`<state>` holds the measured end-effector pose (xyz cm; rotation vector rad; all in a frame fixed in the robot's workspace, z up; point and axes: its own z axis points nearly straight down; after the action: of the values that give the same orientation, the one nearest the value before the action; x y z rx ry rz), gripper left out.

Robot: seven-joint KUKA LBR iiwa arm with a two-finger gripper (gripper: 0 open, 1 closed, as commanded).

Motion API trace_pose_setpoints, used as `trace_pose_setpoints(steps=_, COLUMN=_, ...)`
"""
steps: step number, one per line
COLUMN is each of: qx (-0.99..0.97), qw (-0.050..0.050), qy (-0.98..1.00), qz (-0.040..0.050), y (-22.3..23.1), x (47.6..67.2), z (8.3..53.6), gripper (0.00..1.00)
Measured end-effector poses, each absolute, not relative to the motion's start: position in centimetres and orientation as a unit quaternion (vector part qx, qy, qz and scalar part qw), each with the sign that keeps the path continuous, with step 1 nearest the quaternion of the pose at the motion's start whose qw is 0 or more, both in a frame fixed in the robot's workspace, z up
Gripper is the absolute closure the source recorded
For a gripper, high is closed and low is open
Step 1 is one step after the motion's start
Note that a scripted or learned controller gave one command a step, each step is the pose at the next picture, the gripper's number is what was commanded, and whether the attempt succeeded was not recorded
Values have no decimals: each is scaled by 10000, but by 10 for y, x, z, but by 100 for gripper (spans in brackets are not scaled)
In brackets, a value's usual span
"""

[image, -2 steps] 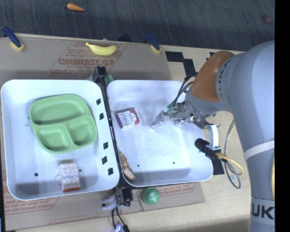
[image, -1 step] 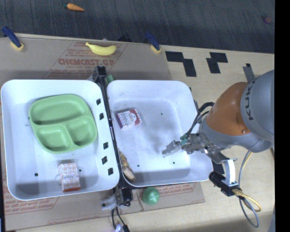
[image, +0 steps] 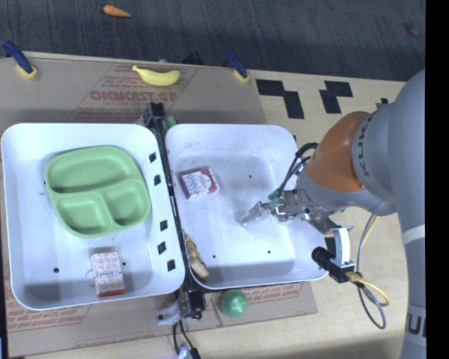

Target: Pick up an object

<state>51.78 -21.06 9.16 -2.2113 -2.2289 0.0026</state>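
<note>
Red packet [image: 199, 182] sits near the right bin's [image: 232, 275] left edge, gripper [image: 256, 213] mid-bin, can't tell its grip, open floor between.

Even, bright overhead light; soft shadows inside the bins [image: 30, 144]; slightly soft, grainy focus throughout.

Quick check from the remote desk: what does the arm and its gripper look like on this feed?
Grey arm with an orange band above the wrist. Small metallic two-finger gripper. Dark and green cables run along the wrist, and a yellow cable loops below it.
</note>
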Motion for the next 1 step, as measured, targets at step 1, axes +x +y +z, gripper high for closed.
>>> trace_pose_setpoints(steps=1, qx=-7051, qw=6, qy=-7091, qz=-1, y=-210, x=657, z=92, gripper=0)
